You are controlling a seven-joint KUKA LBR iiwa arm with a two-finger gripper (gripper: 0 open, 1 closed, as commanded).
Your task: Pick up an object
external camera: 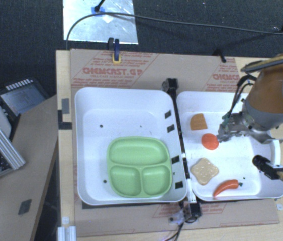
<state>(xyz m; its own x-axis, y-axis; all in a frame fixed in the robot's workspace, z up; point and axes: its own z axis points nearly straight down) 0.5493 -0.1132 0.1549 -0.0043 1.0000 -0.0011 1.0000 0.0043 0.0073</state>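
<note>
The right bin (242, 100) holds a red-orange ball (210, 141), a tan-orange block (198, 121), a pale biscuit-shaped piece (204, 169) and an orange-red chili pepper (226, 187). My gripper (225, 130) is low in this bin, just to the right of the ball and very close to it. I cannot tell whether it touches the ball. The block lies up and to the left of the gripper, while the biscuit and the pepper lie nearer the front wall.
The left bin (101, 109) holds a green three-compartment plate (138, 165) in its front half. A black divider (177, 134) runs between the two bins. The grey and orange arm (277, 97) covers the right bin's far right side.
</note>
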